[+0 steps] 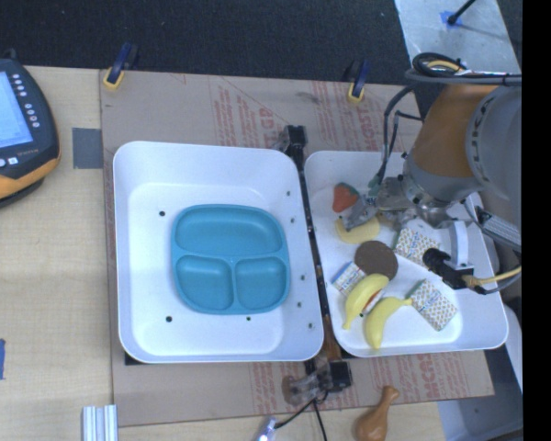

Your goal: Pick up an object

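Here the gripper [363, 211] sits low at the upper left of the right bin [477, 338], beside a yellow piece [356, 232], presumably to grab it, though its open-or-closed state can't be told.

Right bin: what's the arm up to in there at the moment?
The arm reaches into the right bin, its gripper down at the far-left corner by a red item and a yellow piece. Nothing is visibly held. Two bananas, a brown disc and patterned packets lie nearby. The left bin holds a blue tray.
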`<act>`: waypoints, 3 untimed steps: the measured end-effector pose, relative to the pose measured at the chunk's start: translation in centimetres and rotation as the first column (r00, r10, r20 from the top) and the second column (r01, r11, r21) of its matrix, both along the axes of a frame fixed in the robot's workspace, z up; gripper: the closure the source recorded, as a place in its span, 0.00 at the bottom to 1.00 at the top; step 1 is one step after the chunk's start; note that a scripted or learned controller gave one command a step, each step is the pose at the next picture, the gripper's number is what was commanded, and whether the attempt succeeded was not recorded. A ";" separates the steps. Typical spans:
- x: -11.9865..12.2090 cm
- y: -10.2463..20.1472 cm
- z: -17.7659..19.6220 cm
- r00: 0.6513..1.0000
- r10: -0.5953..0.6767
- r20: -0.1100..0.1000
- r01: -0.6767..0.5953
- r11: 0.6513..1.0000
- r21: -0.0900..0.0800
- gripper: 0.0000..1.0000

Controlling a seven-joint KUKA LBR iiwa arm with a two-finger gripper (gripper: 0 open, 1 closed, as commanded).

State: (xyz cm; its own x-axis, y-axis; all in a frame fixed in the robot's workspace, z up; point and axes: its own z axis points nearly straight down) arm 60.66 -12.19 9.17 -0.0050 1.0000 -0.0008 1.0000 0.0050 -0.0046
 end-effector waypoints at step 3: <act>-7.0 1.5 1.1 1.000 0.006 0.000 -0.006 1.000 -0.001 0.00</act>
